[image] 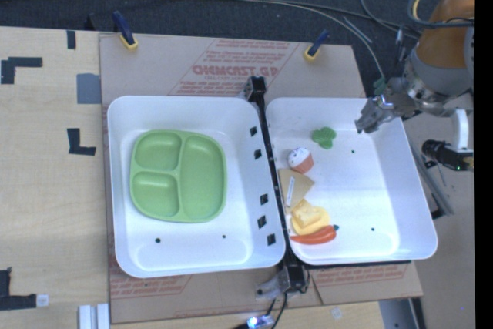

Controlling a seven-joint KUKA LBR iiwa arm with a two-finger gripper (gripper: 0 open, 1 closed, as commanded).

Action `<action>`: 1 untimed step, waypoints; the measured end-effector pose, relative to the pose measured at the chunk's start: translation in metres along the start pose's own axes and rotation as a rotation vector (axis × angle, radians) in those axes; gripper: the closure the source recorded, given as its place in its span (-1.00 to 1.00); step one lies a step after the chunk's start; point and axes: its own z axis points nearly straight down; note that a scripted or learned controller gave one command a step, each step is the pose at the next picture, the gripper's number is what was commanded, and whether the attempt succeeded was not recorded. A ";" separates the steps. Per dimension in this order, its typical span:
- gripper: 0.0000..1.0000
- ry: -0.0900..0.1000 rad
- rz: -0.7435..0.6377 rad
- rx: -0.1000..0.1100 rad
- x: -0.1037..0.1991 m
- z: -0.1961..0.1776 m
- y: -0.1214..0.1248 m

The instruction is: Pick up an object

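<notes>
Two-finger gripper (372,119) hovers over far right rim of the right shallow white plastic bin (400,189); whether open or shut, cannot tell, and nothing seen in it. Candidates cluster along that bin's left wall: small green leafy toy piece (324,137) far; round red-and-white toy (300,159) just nearer; tan flat wedge (297,185); yellow blocky piece (308,216) touching the glossy red chilli-shaped toy (314,236) nearest. All look light, rigid, smooth plastic, likely slippery; grip across narrow sides. Left bin holds a matte green compartmented tray (179,175).
</notes>
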 end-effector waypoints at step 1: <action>1.00 0.002 0.000 0.005 0.000 -0.020 0.001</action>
